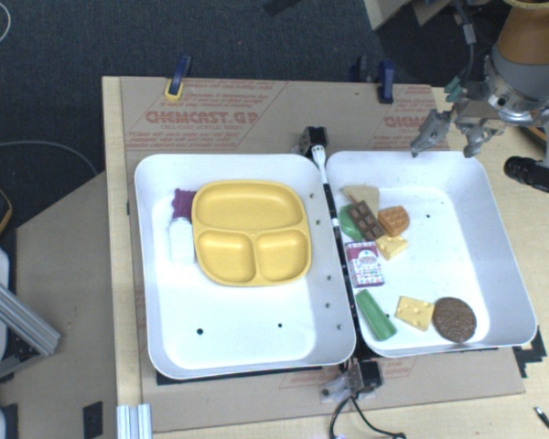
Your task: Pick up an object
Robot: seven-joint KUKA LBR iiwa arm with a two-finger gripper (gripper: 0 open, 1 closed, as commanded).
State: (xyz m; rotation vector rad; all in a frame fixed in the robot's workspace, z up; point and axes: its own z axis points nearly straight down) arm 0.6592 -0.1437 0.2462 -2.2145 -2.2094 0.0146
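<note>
Far to the left of the pincer, in the left bin, lies a yellow tray with three compartments. Against its left edge sit a purple piece and, just below that, a small white bottle.

Nearer the pincer, down and to its left, the toy food gathers along the left side of the right bin. A pale wedge lies highest, with a green piece and a brown chocolate bar touching just beneath it. Beside these sits an orange waffle-like piece, and a small yellow cheese chunk lies under it. A red-and-white packet comes next, then a long green pod near the bin's front left corner. A holed cheese slice and a round brown cookie lie side by side, almost straight below the pincer and well apart from it.

The pincer hangs over the back rim of the right bin, its two fingers spread apart with nothing between them. The grey arm rises up and to the right from it.
</note>
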